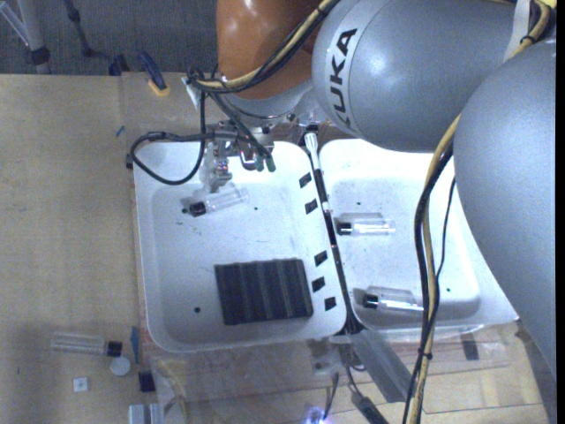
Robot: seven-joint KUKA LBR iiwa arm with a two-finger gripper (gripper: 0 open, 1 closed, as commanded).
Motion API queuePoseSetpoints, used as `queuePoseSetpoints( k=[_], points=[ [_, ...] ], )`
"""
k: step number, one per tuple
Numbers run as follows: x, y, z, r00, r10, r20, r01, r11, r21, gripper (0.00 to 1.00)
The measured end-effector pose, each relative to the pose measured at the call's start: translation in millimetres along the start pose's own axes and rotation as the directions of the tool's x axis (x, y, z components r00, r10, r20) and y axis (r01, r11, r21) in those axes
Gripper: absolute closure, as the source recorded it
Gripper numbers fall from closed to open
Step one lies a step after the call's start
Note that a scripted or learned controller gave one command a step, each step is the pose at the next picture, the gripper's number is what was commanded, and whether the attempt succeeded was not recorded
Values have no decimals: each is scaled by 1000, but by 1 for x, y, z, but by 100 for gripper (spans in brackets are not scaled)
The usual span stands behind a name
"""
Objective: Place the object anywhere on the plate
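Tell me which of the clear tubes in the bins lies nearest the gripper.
The tube in the left bin, right under the gripper and above the black plate. The other two tubes lie in the right bin.

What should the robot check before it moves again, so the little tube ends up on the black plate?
1. Tube lies in the left bin, right below the gripper: ok.
2. Tube is held between the fingers: cannot tell; it looks like it rests on the bin floor.
3. Black plate lies flat in the same bin, with nothing on it: ok.
4. Path from tube to plate is bare bin floor: ok.
5. Black cable loops beside the gripper, over the bin's edge; might snag: cannot tell.
6. Two other tubes stay in the right bin, out of the way: ok.
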State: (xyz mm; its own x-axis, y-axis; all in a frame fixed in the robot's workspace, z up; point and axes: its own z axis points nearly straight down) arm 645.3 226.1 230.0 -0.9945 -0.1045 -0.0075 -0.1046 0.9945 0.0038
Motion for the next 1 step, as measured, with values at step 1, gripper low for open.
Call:
queuePoseSetpoints(
  k=[1],
  points=[
    [-19,-39,-109,892,-453,1,453,892,0,100]
  ],
)
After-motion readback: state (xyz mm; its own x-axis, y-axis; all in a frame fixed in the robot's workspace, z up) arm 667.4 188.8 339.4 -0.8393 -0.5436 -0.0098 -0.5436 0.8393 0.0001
